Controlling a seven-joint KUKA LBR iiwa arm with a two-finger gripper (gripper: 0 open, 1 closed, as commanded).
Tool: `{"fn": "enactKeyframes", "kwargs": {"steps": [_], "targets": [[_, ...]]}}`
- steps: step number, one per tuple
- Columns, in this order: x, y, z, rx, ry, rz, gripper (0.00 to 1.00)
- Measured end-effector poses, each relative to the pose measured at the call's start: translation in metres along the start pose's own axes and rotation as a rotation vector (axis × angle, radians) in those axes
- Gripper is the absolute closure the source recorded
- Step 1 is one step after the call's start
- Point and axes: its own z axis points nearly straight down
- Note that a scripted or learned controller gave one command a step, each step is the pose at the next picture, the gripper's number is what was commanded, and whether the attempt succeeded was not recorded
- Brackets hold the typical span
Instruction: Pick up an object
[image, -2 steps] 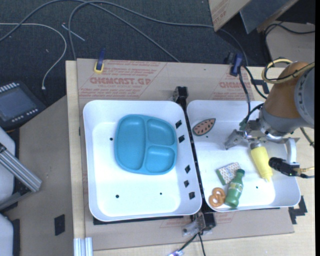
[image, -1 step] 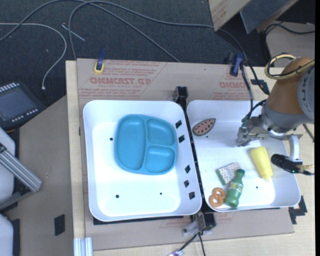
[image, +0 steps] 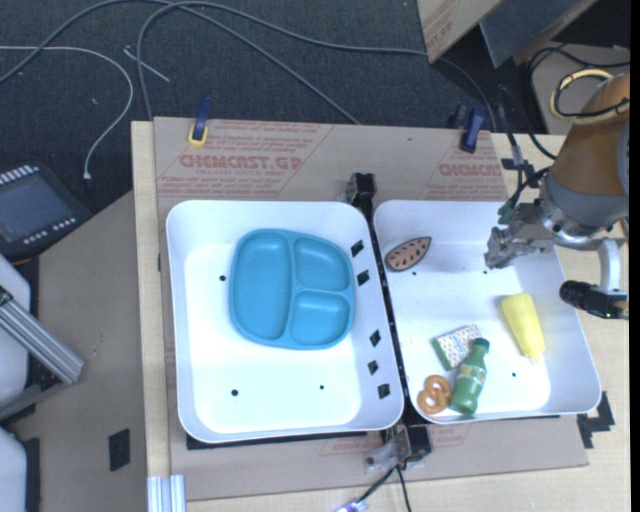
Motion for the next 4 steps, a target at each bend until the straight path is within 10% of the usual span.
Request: {"fn": "enactKeyframes", "kwargs": {"steps": [2,4], "targets": [[0.001,0.006,-0.089,0.003,0.001,0.001,1.00],[0.108,0.021,-0.098,0.004,0.004,-0.005,1.00]]}}
